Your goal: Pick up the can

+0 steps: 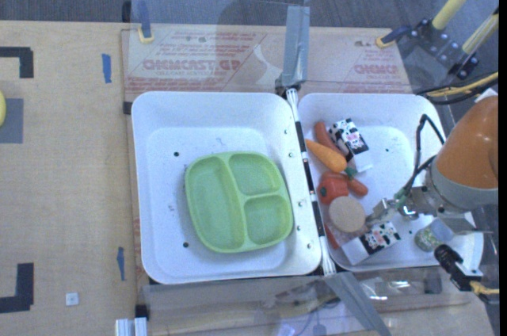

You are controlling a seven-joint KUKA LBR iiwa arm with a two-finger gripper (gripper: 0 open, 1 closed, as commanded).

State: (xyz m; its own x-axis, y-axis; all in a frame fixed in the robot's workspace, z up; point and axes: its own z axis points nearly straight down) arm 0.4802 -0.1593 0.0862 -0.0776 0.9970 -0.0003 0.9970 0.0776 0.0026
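Camera view: the left bin [150,168] holds a green divided plate [238,201]. The right bin [396,116] holds two carrots [327,155], a red tomato-like item [333,188] and two black-and-white cartons [349,138]. The can [346,214] lies at the near left of the right bin, its pale round end facing up, touching the red item. The hand [388,208] sits just right of the can; whether it is wide or narrow cannot be told.

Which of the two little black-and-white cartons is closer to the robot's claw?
The black-and-white carton at the right bin's near edge, beside the gripper. The other carton lies farther back, next to the carrot.
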